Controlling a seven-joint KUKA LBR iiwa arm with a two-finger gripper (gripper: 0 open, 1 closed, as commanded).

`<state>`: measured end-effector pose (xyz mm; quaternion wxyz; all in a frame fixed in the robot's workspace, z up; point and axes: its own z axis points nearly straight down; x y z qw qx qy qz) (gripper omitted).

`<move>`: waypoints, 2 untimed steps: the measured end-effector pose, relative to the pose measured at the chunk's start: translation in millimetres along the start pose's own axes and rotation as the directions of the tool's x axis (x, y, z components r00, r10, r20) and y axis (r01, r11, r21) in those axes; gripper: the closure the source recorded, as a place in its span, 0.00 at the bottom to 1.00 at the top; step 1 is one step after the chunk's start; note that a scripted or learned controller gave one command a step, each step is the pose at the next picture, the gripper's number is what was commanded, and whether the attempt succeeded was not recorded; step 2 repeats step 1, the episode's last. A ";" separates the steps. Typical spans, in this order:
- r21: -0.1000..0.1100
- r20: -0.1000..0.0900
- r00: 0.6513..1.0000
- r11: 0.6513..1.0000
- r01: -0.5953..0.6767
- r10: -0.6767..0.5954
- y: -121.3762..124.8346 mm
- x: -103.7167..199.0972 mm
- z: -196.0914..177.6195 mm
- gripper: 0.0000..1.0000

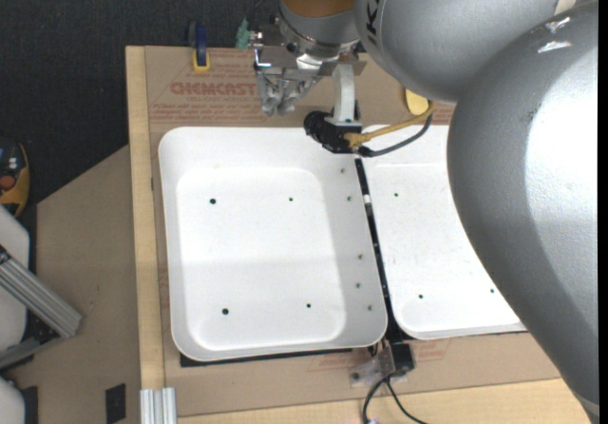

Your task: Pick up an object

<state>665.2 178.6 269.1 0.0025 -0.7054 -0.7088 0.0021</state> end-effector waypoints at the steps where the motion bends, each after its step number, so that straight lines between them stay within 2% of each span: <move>1: -0.015 0.000 1.000 1.000 -0.008 0.008 1.8 -38.4 -56.7 1.00; 2: -0.015 0.000 1.000 1.000 -0.008 0.008 1.8 -38.4 -56.7 1.00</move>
